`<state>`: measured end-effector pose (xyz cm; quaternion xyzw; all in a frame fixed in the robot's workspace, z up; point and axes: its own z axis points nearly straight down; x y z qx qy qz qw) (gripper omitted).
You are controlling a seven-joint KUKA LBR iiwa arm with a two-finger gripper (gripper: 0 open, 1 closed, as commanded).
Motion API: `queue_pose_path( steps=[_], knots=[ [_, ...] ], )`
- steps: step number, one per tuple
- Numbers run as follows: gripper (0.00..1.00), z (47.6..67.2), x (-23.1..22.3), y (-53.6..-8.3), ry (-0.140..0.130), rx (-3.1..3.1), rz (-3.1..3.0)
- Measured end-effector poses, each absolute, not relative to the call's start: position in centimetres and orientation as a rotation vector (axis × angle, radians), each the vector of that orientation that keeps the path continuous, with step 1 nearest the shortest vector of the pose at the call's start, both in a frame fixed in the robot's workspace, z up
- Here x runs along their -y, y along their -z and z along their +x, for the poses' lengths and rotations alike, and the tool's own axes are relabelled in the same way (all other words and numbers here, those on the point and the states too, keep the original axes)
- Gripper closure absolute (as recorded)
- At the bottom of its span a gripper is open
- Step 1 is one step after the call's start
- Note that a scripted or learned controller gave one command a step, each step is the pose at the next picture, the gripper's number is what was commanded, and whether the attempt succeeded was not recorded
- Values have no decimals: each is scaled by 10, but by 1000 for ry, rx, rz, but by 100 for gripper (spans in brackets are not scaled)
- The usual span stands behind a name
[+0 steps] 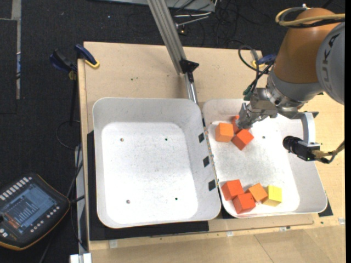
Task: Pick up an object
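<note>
Camera view: the KUKA arm's gripper (245, 126) is seen lowered into the right-hand bin (307, 199), its tip set at the upper edge of a red-orange block (242, 139). Whether the block is caught between the fingers, or how wide they stand, cannot be told from this angle. An orange block (224, 131) lies just beside the red-orange block, on its left and touching or nearly so. Toward the near rim from the red-orange block, well apart from it, four more blocks are clustered: two red ones (232, 188) (244, 202), an orange one (258, 192) and a yellow one (274, 194). The left-hand bin (109, 114) is seen beyond the orange block. The grasp step is judged to be in hand; a firm closure on the red-orange block and a straight lift, clear of its orange neighbour, would be called for next.
</note>
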<state>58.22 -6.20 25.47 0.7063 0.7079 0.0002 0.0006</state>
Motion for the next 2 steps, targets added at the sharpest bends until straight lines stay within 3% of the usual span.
queue_pose_path(
  steps=[2],
  knots=[
    [100, 584, -59, -246, -4, -2232, 2212]
  ],
)
